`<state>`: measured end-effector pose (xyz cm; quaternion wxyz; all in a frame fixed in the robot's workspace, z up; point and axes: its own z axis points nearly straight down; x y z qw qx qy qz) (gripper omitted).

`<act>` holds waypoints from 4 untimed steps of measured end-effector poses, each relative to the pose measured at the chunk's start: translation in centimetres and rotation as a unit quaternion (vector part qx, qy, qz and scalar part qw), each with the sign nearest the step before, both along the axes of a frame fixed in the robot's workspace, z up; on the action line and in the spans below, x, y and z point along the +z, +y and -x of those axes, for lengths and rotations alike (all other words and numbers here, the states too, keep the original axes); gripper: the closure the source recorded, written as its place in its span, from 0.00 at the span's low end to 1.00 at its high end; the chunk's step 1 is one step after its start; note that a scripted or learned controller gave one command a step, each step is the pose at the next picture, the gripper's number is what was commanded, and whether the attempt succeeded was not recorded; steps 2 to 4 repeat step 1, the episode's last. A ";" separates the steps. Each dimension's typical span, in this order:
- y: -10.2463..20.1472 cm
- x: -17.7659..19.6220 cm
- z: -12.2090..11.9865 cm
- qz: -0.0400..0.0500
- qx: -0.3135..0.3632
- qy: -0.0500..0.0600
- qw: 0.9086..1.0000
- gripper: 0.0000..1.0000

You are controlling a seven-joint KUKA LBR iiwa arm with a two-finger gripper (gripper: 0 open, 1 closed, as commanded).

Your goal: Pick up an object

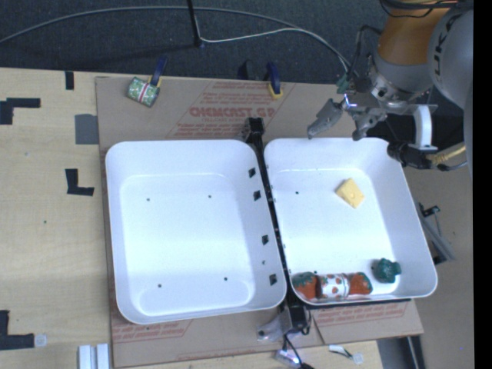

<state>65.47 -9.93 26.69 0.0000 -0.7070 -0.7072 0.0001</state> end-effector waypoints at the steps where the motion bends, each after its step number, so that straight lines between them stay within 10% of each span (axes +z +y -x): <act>1: -6.8 -13.0 2.6 0.000 -0.003 0.005 1.000 0.00; 4: -6.8 -13.0 2.6 0.000 -0.003 0.005 1.000 0.00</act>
